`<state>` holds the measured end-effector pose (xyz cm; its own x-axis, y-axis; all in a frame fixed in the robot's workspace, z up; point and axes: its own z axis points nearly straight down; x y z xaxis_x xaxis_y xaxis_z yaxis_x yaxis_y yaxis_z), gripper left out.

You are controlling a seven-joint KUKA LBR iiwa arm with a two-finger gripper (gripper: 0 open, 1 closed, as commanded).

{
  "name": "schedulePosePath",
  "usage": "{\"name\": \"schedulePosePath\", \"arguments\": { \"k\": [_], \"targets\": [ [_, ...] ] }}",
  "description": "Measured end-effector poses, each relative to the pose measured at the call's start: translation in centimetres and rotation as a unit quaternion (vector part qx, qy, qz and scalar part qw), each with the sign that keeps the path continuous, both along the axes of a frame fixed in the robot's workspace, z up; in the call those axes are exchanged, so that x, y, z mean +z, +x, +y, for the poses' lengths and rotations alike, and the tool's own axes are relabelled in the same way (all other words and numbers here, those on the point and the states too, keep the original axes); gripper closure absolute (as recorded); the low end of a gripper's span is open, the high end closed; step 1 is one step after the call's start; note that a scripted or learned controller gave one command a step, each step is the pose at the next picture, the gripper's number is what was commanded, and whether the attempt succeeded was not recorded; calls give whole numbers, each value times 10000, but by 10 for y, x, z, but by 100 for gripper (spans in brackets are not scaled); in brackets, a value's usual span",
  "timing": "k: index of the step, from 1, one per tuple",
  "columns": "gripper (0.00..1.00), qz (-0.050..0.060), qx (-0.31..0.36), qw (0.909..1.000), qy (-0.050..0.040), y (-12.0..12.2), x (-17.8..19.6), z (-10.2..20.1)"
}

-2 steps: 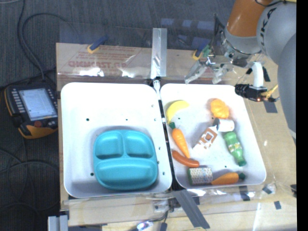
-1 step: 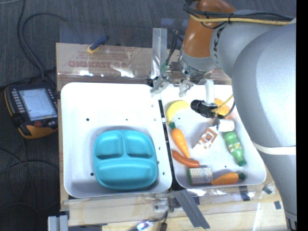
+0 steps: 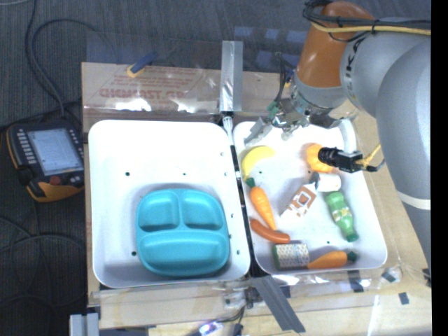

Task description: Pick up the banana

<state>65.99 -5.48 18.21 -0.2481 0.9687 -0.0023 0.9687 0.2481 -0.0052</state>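
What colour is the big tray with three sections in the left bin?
Light blue. The tray shows clearly in the camera view.

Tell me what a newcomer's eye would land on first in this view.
First, the big grey arm with its orange band, reaching in from the right, its gripper hovering over the far end of the right bin. Next, the bright blue tray lying alone in the left bin. Then the jumble of toy food in the right bin, with the banana just below the gripper.

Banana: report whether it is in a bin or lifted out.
In. The banana lies on the right bin's floor, at its upper-left corner.
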Motion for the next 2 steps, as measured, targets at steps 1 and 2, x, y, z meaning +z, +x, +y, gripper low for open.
{"name": "schedulePosePath", "arguments": {
  "k": [1, 2],
  "targets": [
    [0, -8, -158, 9999, 13, 7, -90, -42],
    [100, -6, -158, 9999, 19, 8, -82, -42]
  ]
}}
